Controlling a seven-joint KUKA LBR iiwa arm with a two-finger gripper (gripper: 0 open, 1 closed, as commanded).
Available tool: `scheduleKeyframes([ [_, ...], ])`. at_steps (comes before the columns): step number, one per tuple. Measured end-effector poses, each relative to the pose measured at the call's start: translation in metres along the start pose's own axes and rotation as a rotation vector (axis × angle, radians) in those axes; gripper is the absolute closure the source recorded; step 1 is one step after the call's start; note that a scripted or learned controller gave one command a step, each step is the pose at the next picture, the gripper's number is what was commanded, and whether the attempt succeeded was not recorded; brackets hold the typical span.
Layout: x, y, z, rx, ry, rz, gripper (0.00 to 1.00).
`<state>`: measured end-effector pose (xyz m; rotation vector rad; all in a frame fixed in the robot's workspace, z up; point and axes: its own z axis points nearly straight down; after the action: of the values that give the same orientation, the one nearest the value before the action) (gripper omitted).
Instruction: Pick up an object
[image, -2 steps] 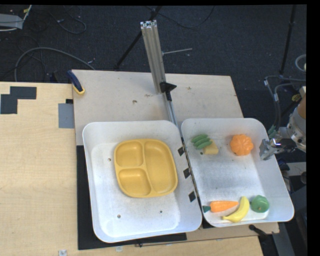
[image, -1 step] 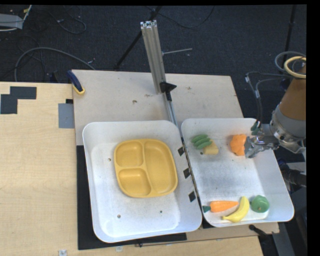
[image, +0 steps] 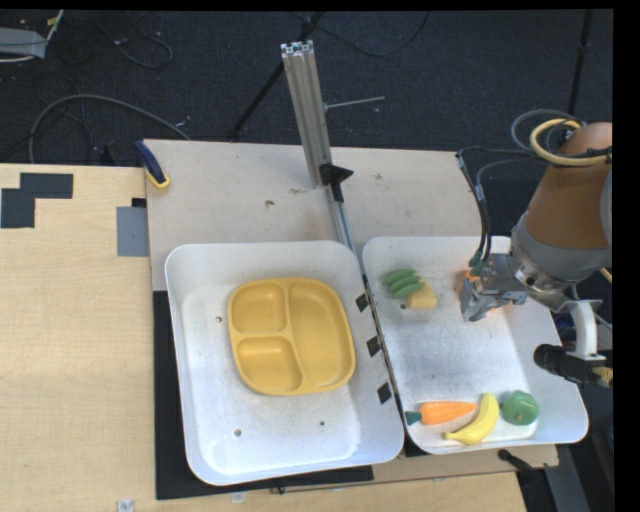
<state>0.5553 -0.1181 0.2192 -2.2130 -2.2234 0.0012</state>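
Note:
My gripper (image: 478, 300) hangs low over the upper right part of the right bin (image: 460, 350). A small orange-red thing (image: 466, 284) shows at the gripper's left side, touching or just behind it; I cannot tell whether it is held. A green ridged toy (image: 402, 281) with a pale yellow piece (image: 424, 298) lies at the bin's upper left, apart from the gripper. Along the bin's near edge lie a carrot (image: 446, 411), a banana (image: 478, 420) and a green apple (image: 519, 407).
The left bin (image: 200, 400) holds a yellow divided plate (image: 291, 335). A metal post (image: 308, 110) stands behind the bins, with a rod running down to the divider between them. Black clips sit along that divider.

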Motion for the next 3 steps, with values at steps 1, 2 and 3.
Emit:
scheduleKeyframes([
  [1, 0.055, -0.009, 0.008, 0.001, 0.0, 0.0, 1.0],
  [2, 0.106, -0.014, -0.004, -0.001, 0.0, -0.001, 1.0],
  [3, 0.156, -0.017, 0.005, 0.002, -0.001, 0.0, 1.0],
])
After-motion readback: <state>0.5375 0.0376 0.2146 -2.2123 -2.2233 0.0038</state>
